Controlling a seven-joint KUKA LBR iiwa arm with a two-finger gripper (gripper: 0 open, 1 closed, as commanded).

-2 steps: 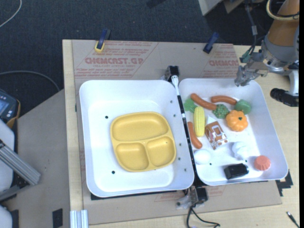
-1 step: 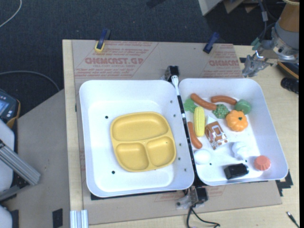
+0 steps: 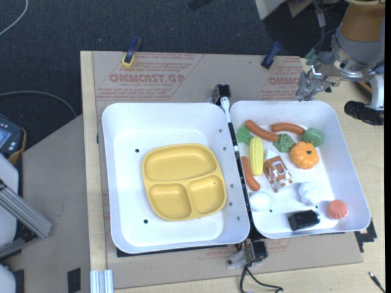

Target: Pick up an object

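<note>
Grey two-finger gripper (image 3: pixel 307 90) hovers above far rim of right white bin (image 3: pixel 348 182); jaws' state unclear. Nearest target: long orange sausage (image 3: pixel 288 127), just nearward, axis left-right.

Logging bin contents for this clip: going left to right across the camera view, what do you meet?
Yellow three-compartment plastic tray → yellow toy corn cob → small orange toy pumpkin → round pink-orange toy fruit.
</note>
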